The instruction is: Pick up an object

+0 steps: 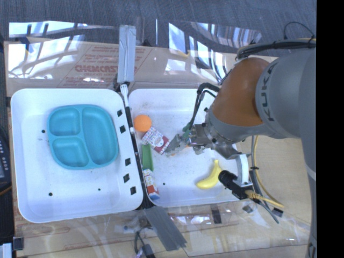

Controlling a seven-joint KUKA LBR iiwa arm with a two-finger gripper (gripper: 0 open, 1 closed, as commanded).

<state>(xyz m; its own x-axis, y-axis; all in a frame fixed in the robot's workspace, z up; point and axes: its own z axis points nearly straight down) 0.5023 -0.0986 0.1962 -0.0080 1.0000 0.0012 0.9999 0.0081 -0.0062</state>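
Observation:
In the right bin (177, 98) my gripper (176, 145) hangs low over the floor, reaching in from the right. Just to its left lies a small red-and-white box (155, 140). An orange ball (142, 123) rests above that box, near the bin's left wall. A green stick-like item (147, 157) lies along the same wall, with a small red-and-white item (150, 187) below it. A yellow banana (209, 177) sits at the lower right, beside the arm's wrist. I see nothing held by the gripper.
The left bin (27, 160) holds a blue divided plate (83, 136). The big grey and orange arm (252, 98) covers the right bin's right side. Black clips line the divider (130, 155) between the bins. Cables (263, 195) trail at the lower right.

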